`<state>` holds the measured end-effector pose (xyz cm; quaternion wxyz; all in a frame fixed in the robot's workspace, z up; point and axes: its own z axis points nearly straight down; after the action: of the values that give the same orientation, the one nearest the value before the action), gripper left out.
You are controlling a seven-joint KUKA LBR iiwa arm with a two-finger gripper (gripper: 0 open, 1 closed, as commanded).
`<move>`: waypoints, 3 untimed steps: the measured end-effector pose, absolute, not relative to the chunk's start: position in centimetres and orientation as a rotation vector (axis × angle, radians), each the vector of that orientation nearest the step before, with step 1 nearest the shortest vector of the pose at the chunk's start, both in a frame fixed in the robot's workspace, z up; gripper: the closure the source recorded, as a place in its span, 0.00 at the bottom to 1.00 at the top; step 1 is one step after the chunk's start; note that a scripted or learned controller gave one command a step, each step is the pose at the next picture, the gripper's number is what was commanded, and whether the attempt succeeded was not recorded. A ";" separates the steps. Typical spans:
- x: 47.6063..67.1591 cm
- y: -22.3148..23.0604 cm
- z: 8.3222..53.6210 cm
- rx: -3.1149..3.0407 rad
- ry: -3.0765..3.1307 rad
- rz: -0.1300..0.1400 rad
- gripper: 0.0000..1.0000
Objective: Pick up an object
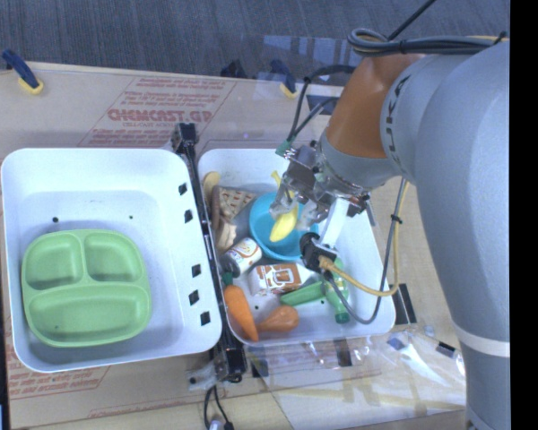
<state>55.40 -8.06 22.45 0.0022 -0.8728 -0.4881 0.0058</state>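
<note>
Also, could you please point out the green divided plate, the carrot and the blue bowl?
green divided plate (87, 287), camera view, on its middle ridge.
carrot (240, 313), camera view, on its orange body.
blue bowl (262, 219), camera view, on its left inner wall.

Broad smooth grey arm (457, 150) behind the claw, orange band (368, 106) just above the wrist, metallic silver claw (303, 200) with small fittings, black cables looping above, yellow cable (368, 287) trailing below.
</note>
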 end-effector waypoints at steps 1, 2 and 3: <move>59.7 -10.8 16.1 -2.883 -1.233 0.019 1.00; 56.7 -11.6 9.3 -2.986 -0.978 0.006 1.00; 55.7 -10.0 9.1 -2.900 -1.183 0.012 1.00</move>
<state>55.72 -9.97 9.14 0.0047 -0.9259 -0.3777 0.0037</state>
